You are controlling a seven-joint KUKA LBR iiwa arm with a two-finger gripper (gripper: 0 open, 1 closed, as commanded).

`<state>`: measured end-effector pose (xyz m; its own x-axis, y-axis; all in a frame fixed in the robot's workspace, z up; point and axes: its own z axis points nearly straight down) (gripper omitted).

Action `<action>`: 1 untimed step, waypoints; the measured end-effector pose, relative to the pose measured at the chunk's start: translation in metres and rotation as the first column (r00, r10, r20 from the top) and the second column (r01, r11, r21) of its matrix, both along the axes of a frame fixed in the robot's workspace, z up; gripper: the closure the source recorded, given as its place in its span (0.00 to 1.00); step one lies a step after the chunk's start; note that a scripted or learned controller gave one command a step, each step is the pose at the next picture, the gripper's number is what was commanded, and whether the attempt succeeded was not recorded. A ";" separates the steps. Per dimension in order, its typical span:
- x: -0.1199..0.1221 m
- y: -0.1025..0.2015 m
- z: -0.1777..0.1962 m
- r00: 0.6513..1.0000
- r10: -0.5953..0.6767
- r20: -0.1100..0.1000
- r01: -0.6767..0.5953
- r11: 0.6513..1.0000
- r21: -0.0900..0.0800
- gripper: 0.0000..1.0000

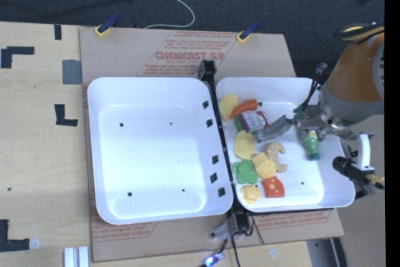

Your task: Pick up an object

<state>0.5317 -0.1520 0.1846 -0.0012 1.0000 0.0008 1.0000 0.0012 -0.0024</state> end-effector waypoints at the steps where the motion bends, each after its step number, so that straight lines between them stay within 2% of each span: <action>1: 0.003 0.041 -0.086 1.000 -0.004 0.004 0.004 1.000 -0.006 0.00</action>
<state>0.5348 -0.1114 0.0984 0.0031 1.0000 -0.0048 1.0000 -0.0030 0.0017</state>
